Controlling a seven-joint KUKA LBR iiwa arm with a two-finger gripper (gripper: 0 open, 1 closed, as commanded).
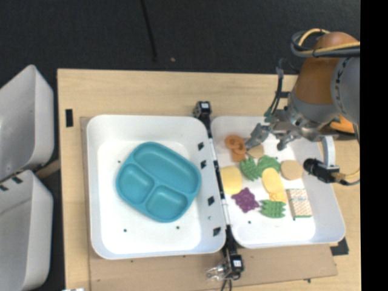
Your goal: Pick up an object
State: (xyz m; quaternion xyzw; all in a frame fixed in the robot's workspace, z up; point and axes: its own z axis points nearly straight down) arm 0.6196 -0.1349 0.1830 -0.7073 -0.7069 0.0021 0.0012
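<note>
The hand (268, 139), its fingers spread and nothing pinched, was seen above the right bin (321, 229), where an orange ring (235, 142), green leaves (257, 166), yellow pieces (231, 177) and a purple cluster (245, 199) were crowded together, while a blue tray (159, 180) was seen in the left bin (106, 235).

A blue divided tray (159, 180) lies in the left white bin (97, 223) on the wooden bench (133, 90).

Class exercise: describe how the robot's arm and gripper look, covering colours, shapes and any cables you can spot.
The arm is bulky and rounded, grey metal with a broad orange band above the wrist. A yellowish cable loops over its top, and thin dark cables run down its side. The gripper is a small grey metal assembly ending in two slim dark fingers.
</note>
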